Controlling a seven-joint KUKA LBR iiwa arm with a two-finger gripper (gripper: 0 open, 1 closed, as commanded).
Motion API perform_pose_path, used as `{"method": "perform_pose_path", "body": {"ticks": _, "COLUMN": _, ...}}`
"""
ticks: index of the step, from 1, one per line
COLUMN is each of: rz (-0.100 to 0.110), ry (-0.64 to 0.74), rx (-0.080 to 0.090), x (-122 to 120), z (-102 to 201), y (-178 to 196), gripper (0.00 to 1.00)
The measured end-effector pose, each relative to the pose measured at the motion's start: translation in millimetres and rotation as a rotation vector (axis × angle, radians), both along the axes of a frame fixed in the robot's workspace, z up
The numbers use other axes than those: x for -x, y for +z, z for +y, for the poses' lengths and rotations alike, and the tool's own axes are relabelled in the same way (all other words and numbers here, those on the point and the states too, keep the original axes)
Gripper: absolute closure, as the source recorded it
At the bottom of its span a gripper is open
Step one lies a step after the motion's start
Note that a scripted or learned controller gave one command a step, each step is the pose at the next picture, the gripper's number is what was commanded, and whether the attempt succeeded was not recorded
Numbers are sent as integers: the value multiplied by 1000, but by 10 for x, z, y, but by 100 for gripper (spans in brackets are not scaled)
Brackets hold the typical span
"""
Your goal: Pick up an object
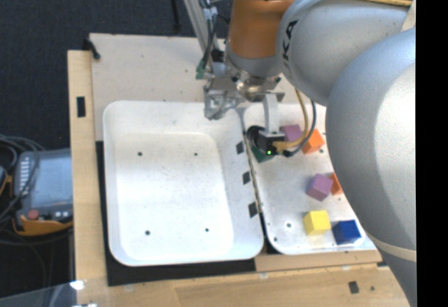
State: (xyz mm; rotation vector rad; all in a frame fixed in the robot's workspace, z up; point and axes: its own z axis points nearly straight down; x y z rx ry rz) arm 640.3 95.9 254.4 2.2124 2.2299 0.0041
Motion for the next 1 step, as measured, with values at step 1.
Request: {"method": "perform_pose_path", "body": {"ticks": 1, "rz": 2, "ry": -4, "rx": 3, "x": 3, "z": -43, "y": -2, "gripper": 0}}
